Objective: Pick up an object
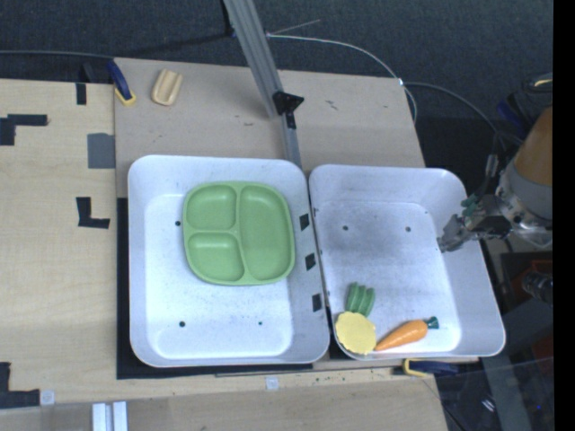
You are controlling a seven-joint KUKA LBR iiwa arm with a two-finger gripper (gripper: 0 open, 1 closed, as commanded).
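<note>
Carrot toy sits in the right bin, near the front rim toward the right corner. Long axis runs left-right with a slight upward tilt to the right: pointed orange tip aims left, small green stem end aims right. Body looks smooth, glossy plastic, tapered cone shape.

Just left of the tip, touching or nearly so, I see a pale yellow disc, round and flat, matte. Behind the disc is a green ribbed piece, short, with lengthwise grooves; I can't tell exactly what toy it is. All three cluster at the front of the right bin.

Hand is at the right bin's right wall, about mid-depth, well apart from the carrot. It's dark and small from my view; I can't tell whether it is spread or closed, and I see nothing in it. Grey arm with orange band comes in from the right.

Left bin holds a light green divided plate, rounded-square, three compartments, smooth plastic, lying flat toward the back. Both bins are white, shallow, scuffed with dark specks.

On the tan surface behind the bins: a small beige ridged object and a blue-and-yellow item beside it. A grey metal pole slants down to the gap between the bins.
</note>
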